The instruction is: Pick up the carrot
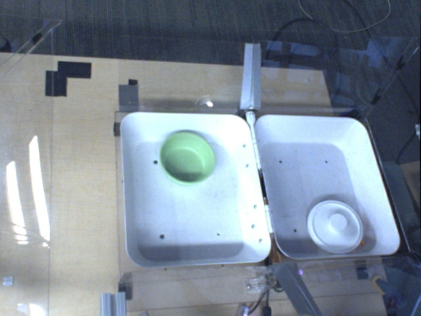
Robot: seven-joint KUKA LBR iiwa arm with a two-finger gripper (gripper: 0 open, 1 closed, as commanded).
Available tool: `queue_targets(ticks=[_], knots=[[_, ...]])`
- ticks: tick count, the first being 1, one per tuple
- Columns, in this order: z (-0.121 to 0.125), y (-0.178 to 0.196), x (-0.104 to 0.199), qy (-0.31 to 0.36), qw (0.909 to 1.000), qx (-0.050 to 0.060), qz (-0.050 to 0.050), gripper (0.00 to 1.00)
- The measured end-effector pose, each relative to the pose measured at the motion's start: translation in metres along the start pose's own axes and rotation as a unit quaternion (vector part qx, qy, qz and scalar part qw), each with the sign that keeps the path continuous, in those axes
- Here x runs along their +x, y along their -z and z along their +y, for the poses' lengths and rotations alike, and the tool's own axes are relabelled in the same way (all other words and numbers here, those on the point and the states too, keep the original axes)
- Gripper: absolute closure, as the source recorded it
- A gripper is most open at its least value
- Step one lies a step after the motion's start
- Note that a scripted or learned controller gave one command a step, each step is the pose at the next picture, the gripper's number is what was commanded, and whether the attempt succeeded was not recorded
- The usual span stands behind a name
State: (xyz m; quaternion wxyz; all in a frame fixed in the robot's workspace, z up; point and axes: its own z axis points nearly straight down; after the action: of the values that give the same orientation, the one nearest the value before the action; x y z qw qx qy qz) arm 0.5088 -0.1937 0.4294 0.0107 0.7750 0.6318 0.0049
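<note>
Carrot: place cannot be told from the camera view, nor its look, its long axis or its heading. Same for the jaws, whether spread or pressed together, and for how the carrot lies relative to them.

On a pale wooden bench (66,176), 2 shallow white bins side by side, long edges touching down the middle.

In the left bin (138,242): 1 green bowl (188,157), round, upright, mouth facing up. Set toward the far edge, a little left of the bin's centre, well apart from the near edge and from both near corners. A few small dark dots scattered over the bin's floor.

In the right bin (296,150): 1 white round dish (335,226), upright, with a raised ring inside it. Set in the near right corner, just beside the near edge, well apart from the far edge and from the green bowl. Again a few small dark dots on the floor.

Between the 2 bins at their far edge, 1 grey metal post (251,78) running away from the bins. At the bench's far left corner, black angular marks (66,76). Just beyond the left bin's far left corner, 1 small grey block (129,96). Beyond the bench's far edge, dark floor with a thin looping cable (342,18). Along the bench's left edge, bright streaks of reflected light (29,189).
</note>
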Motion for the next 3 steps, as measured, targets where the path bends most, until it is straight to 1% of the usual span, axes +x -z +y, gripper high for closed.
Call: queue_targets(ticks=[1,2,3], knots=[[-0.028,-0.123,0.025,0.133,0.9911,0.008,0.004,1.0],[0.011,0.009,-0.01,0.215,0.9767,0.003,0.002,1.0],[0.005,-0.133,-0.01,0.317,0.9485,0.007,0.005,1.0]])
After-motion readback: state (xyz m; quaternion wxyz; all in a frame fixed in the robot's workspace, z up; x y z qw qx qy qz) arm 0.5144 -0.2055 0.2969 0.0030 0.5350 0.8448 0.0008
